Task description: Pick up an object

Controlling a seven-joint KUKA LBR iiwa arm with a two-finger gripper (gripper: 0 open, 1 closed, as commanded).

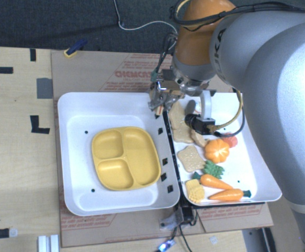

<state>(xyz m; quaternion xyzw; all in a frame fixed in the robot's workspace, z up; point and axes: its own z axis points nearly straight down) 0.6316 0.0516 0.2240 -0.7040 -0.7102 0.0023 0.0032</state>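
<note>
My gripper [160, 103] hangs over the wall between the two bins, near their far end, under the orange wrist band. Just to its right, in the right bin [264, 184], lie toy foods: a tan flat piece [179, 126], a slice of bread [190, 158], an orange fruit [216, 150], a small red piece [230, 140], a green leafy piece [214, 169], two carrots [216, 182] [226, 195] and a yellow corn cob [195, 191]. Nothing shows held in the gripper.
A yellow divided plate [125, 157] lies in the middle of the left bin [68, 140]. The bins rest on a cardboard sheet [115, 72]. The large grey arm covers the right bin's far right side.
</note>
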